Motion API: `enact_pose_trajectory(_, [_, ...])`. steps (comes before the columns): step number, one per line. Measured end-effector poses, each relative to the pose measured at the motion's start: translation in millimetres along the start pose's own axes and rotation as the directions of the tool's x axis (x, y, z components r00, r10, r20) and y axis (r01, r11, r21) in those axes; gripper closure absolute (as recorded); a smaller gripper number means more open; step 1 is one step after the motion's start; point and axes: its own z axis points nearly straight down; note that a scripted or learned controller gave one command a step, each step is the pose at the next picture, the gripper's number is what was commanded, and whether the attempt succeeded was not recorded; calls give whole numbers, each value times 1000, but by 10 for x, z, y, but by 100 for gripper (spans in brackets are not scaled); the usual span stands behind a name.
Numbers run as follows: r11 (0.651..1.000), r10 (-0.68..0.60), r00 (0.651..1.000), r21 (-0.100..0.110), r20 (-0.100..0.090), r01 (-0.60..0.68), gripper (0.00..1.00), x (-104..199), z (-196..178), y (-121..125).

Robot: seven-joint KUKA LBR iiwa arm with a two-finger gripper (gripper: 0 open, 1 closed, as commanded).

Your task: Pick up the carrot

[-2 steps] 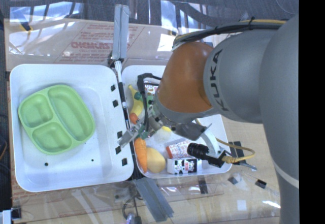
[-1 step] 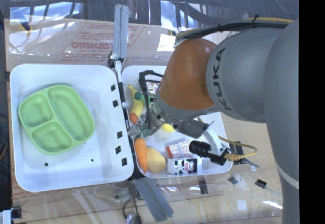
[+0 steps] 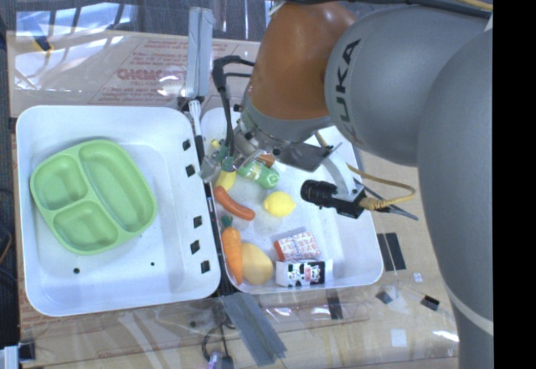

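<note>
The hand (image 3: pixel 228 156), its grip state impossible to tell, is seen hovering above the right bin (image 3: pixel 360 263), well short of the carrot (image 3: pixel 232 252), toward which a reach is judged needed.

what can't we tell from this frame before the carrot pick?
- Gripper: the arm's wrist covers it from above, so its state is unreadable.
- Right bin: its far end lies under the arm.
- Small items by the green bottle: partly covered and too small to name.
- Carrot: clear in view, but contact with the potato beside it is unclear.
</note>
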Motion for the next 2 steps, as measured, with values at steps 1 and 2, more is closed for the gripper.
enact_pose_trajectory(1, [1000,-1,1000,0,0,1,0,3,1,1])
enact_pose_trajectory(2, [1000,13,1000,1,0,-13,0,125,-116,183])
